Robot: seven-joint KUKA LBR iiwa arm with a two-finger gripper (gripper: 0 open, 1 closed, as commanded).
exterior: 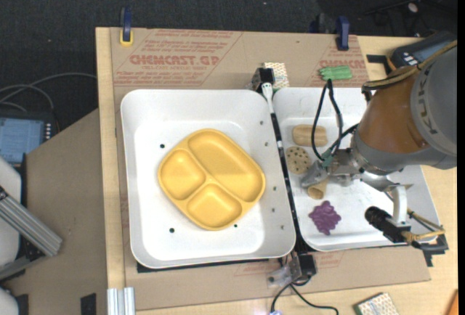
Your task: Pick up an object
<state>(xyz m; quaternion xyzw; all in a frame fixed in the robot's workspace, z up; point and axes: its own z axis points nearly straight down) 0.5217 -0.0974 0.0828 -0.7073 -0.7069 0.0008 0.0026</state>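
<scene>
Nearest the lower edge of the camera view, a purple grape cluster (325, 217) is seen lying on the floor of the right bin (349, 237), toward its front. Just above it, a small tan cork-like piece (315, 191) is located, and the pincer (317, 174) is positioned directly over that piece, at the left side of the right bin. Whether the pincer is spread or pressed together cannot be determined, since the wrist body covers it.

From the pincer, the tan piece lies immediately toward the camera and is judged the nearest candidate for pickup. Its long axis cannot be told; only a small part is exposed. A round speckled cookie (296, 157) lies just left of the pincer, and a tan cylinder (309, 135) lies beyond it, its long axis running left to right.

A yellow divided tray (211, 178) is carried in the left bin (145, 125), well apart from the pincer.
</scene>
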